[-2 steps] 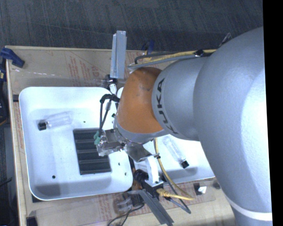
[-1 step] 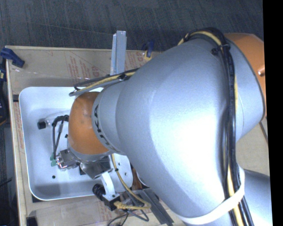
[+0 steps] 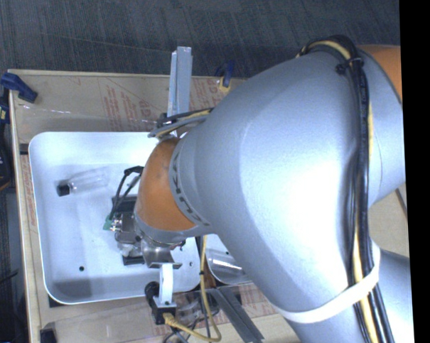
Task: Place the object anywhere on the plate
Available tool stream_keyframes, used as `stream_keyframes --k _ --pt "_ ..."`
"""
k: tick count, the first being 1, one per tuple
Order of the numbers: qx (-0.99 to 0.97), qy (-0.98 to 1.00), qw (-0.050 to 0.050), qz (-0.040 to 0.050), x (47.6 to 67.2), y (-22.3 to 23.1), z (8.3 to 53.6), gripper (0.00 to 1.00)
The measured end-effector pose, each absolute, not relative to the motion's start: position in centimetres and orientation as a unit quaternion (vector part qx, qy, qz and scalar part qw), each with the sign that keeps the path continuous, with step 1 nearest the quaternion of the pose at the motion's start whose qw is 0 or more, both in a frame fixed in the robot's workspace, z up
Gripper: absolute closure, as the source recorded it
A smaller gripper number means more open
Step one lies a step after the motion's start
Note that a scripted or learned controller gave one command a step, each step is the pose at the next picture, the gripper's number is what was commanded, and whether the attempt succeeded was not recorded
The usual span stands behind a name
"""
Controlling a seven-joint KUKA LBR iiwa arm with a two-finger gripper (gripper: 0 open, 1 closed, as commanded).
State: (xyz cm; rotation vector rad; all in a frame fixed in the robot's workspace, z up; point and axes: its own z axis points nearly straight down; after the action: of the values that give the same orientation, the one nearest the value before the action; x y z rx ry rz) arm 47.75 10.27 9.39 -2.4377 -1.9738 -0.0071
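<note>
On my table the left white bin sits beneath my arm, wrist bent down into it; pincer state I cannot tell.

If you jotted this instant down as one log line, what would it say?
arm: reaching over left bin | claw: low inside bin | clear bottle: lying apart from claw

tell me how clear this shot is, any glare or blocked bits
Camera view: the arm looms close and soft-edged, covering most of the right bin; the left bin is brightly lit, nearly washed out, with shadow along its near wall; the clear bottle is faint against the white.
</note>
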Motion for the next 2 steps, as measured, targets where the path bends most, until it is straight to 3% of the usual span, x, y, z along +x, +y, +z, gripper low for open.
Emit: stream_keyframes --k 1,2 --pt "-0.977 -0.214 0.002 0.0030 47.5 13.7 11.5 1.00" --pt "-0.995 -0.104 0.002 0.0018 49.7 13.8 9.2 1.00"
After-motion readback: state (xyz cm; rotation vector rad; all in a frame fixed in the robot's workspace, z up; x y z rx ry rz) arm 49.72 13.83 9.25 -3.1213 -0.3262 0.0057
